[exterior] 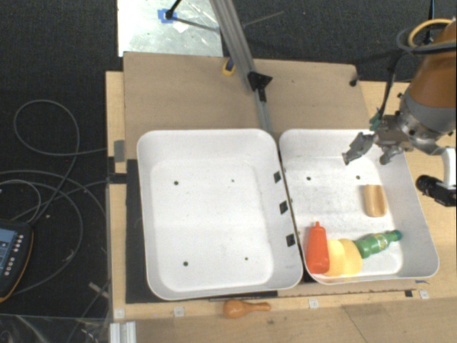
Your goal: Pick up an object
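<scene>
Nearest us, an orange gourd (246,307) lies on the bench (178,84), just outside the left bin (214,138). We take the right bin (321,138) as our landmark. Along its near wall sit a red bottle (317,247), a yellow piece (344,257) and a green bottle (376,244), touching in a row. Apart from them, toward its right wall, lies a tan roll (373,200), long axis running near to far. Our hand (371,149) hovers over the far right corner, fingers spread, holding nothing. We judge the roll the easiest pick: descend centred over it, fingers straddling its short width.
</scene>
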Tool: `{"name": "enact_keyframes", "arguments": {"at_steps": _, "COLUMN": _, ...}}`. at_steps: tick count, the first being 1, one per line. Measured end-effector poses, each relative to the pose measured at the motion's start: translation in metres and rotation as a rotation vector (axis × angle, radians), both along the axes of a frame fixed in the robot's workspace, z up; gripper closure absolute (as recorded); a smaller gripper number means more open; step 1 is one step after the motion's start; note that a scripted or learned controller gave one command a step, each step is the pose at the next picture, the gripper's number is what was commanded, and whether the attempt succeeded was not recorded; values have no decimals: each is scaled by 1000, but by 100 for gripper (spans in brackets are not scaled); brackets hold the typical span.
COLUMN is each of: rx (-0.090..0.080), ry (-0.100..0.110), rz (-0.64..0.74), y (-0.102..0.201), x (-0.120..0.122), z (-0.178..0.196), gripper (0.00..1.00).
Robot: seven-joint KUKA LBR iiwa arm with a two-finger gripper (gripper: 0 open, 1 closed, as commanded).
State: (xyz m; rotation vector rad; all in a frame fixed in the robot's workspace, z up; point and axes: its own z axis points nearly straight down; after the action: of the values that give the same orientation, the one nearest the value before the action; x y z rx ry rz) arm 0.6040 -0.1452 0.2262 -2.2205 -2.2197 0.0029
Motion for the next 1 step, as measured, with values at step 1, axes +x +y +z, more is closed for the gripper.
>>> {"name": "enact_keyframes", "arguments": {"at_steps": 1, "rx": 1, "ry": 0, "rz": 2, "y": 8, "x": 2, "z": -45, "gripper": 0}}
